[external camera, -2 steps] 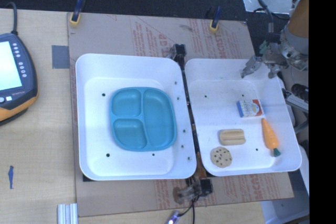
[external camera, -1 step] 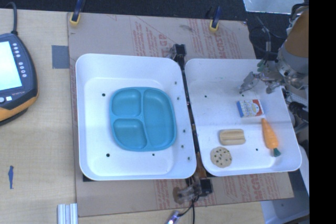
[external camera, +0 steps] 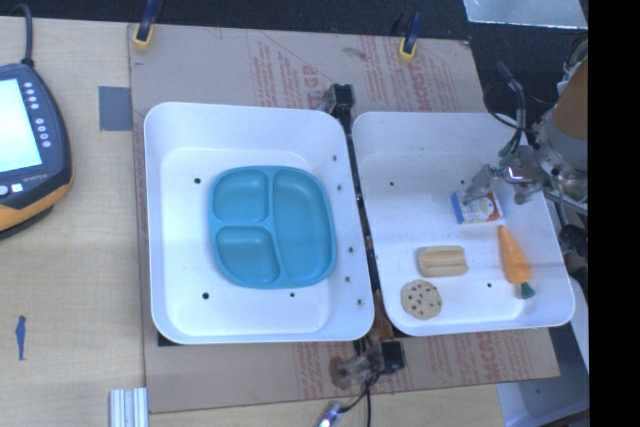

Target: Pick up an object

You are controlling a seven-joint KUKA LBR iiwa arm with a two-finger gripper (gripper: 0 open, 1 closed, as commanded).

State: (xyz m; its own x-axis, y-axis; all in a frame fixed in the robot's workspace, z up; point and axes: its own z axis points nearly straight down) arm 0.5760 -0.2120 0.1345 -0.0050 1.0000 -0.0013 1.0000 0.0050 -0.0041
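In the right bin [external camera: 400, 140] lie a small blue, white and red packet [external camera: 476, 207], a tan bread-like piece [external camera: 442, 261], a round cookie [external camera: 421, 299] and an orange carrot [external camera: 514, 258]. My gripper [external camera: 492, 177] hangs over the right bin's right side, directly above the packet's upper edge. Its grey metal body comes in from the right. I see nothing held between its fingers. Whether it touches the packet is unclear.
The left bin [external camera: 170, 215] holds a blue divided plate [external camera: 272, 225]. A teach pendant [external camera: 25, 140] rests on the bench at the far left. Clamps [external camera: 147, 23] pin the cardboard at the back edge. Cables run by the arm on the right.
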